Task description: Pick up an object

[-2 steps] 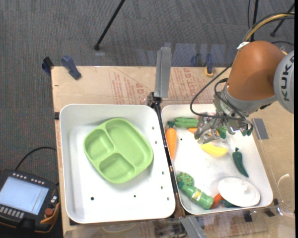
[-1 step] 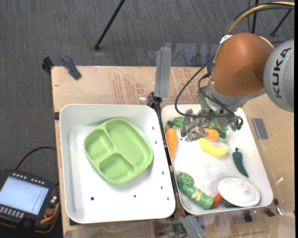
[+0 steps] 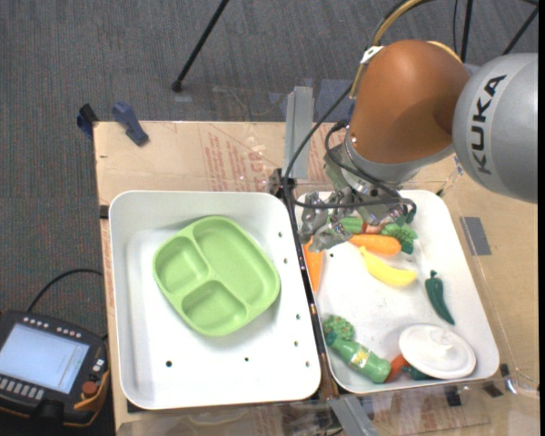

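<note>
Gripper [image 3: 359, 214] hangs low over the upper part of the right bin [image 3: 468, 271], among toy vegetables; whether it grasps anything cannot be told. Just beside it lie a carrot [image 3: 374, 242] and a banana [image 3: 388, 271]. Left bin [image 3: 141, 371] holds a green divided plate [image 3: 216, 274].

Two bins sit side by side on the table [image 3: 191, 157]. The left bin [image 3: 136, 371] holds a divided plate [image 3: 216, 275] near its middle. In the right bin [image 3: 468, 307], the end effector [image 3: 359, 216] hangs over the far end above a carrot [image 3: 374, 242]; a banana [image 3: 388, 270] lies just nearer, a pepper [image 3: 439, 298] to its right, a lidded dish [image 3: 437, 351] and a bottle [image 3: 356, 355] at the near end
</note>
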Controlling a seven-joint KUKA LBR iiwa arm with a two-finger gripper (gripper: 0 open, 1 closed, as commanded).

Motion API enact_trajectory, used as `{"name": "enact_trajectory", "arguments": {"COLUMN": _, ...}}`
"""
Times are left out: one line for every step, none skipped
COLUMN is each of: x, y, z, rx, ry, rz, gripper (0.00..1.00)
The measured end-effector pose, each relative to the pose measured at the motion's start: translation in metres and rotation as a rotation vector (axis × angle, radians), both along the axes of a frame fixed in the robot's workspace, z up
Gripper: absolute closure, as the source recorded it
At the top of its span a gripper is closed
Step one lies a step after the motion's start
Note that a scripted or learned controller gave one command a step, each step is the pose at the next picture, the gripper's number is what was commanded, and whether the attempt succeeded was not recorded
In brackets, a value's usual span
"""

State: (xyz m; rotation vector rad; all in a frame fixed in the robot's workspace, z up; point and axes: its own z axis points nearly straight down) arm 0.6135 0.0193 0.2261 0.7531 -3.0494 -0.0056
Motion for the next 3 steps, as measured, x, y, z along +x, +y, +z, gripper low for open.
{"name": "enact_trajectory", "arguments": {"x": 0.023, "y": 0.024, "z": -0.003, "rx": 0.0, "ry": 0.001, "rz": 0.122, "gripper": 1.0}}
{"name": "enact_trajectory", "arguments": {"x": -0.002, "y": -0.016, "z": -0.043, "rx": 0.004, "ry": 0.004, "rz": 0.666, "gripper": 1.0}}
{"name": "enact_trajectory", "arguments": {"x": -0.013, "y": -0.098, "z": -0.025, "rx": 0.004, "ry": -0.001, "rz": 0.902, "gripper": 1.0}}
